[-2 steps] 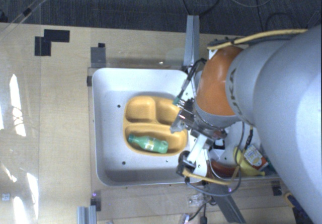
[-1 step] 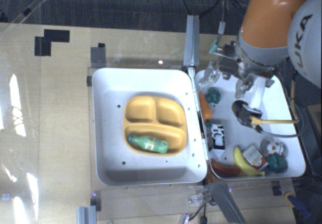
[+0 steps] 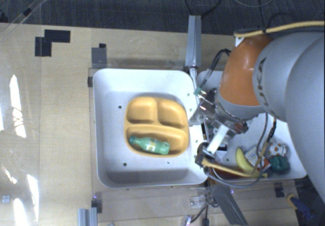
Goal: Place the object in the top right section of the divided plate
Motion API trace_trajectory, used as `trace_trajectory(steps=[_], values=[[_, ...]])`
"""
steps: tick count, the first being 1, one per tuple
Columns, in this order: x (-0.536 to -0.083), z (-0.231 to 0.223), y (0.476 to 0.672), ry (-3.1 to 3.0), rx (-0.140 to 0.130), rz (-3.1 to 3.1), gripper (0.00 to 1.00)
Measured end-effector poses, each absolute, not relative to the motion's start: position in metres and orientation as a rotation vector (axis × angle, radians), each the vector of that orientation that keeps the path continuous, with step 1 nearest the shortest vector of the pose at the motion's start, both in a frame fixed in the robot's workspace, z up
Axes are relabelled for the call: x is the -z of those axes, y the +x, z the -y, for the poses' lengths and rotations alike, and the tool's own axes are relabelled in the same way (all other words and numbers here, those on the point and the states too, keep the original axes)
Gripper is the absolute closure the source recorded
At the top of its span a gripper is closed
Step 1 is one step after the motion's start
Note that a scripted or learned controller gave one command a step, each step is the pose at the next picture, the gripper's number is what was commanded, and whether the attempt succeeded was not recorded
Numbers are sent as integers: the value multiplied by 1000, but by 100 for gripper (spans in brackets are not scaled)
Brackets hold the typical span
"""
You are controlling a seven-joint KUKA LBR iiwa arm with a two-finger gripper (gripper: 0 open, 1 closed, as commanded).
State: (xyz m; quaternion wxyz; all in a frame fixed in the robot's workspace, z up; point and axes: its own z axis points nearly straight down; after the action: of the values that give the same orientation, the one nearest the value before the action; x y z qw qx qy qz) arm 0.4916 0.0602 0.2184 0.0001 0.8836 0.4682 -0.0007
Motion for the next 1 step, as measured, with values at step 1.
trace_trajectory(steps=[1], values=[[-124, -148, 531, 2962, 4, -1052, 0]])
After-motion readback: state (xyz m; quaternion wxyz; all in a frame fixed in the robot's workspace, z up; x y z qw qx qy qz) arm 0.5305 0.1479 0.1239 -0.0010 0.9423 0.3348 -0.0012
